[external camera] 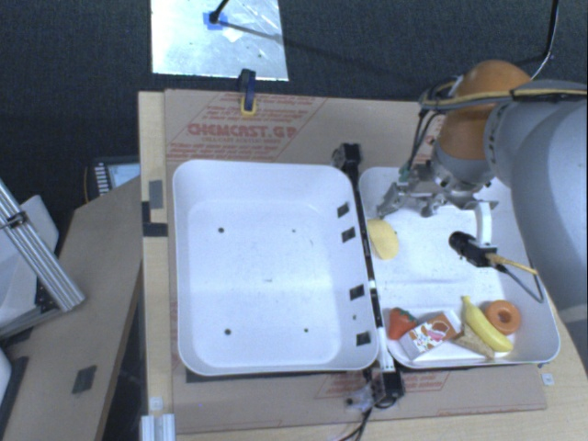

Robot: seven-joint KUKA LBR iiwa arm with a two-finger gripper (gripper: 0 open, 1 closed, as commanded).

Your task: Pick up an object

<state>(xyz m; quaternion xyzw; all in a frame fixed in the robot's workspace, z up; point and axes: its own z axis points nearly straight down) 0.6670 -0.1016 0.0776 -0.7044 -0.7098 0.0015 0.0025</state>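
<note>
My gripper (404, 208) hangs over the back left part of the right bin (544, 312), its two metal fingers spread open with nothing between them. A pale yellow lemon-like object (383, 240) lies just below and left of the fingertips, against the bin's left wall and apart from them. Along the bin's front lie a red piece (401, 322), a white and red packet (430, 333), a yellow banana (484, 324) and an orange round object (503, 317).
The left bin (188, 274) stands beside the right one, with black clips (351, 235) along the shared edge. Both bins rest on a cardboard sheet (248, 122). The grey arm (542, 154) covers the right bin's back right corner.
</note>
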